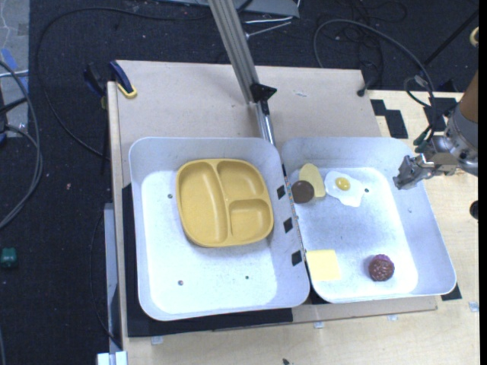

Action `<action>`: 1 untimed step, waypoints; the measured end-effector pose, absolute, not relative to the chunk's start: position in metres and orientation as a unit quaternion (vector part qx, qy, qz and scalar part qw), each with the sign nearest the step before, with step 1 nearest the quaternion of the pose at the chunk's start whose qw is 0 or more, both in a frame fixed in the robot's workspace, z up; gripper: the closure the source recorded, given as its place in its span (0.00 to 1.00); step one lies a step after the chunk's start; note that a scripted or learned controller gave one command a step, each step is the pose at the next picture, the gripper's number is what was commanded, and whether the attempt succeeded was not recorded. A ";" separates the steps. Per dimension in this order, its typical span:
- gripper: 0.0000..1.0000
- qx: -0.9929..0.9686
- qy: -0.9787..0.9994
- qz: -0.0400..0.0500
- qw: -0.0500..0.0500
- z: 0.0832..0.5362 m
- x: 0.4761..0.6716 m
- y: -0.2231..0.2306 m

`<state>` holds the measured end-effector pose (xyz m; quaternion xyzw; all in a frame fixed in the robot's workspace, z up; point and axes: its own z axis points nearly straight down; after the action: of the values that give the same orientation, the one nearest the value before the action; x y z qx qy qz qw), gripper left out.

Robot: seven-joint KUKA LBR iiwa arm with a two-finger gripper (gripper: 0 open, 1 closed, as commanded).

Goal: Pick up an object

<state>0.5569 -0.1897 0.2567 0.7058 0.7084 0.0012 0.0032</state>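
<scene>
Hovering at the right bin's [426, 226] far-right rim, the gripper [405, 175] carries nothing; the egg [344, 188], cheese [323, 265] and meatball [380, 268] lie inside it, unpicked.

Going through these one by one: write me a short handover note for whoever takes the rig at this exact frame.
Gripper: at the right bin's upper right rim, nothing visible between its fingers; open or shut cannot be told from this view.
Right bin holds: fried egg, brown round piece touching a tan piece, yellow square slice, dark red ball.
Left bin holds a yellow divided plate.
Done: nothing picked yet, judging by how things lie.
Left: choose an object, descend, grasp, lift. The fried egg lies nearest the gripper.
</scene>
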 end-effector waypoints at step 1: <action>1.00 0.704 0.710 0.001 0.000 0.263 0.566 -0.134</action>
<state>0.5662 -0.1335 0.2629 0.7041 0.7101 0.0013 0.0004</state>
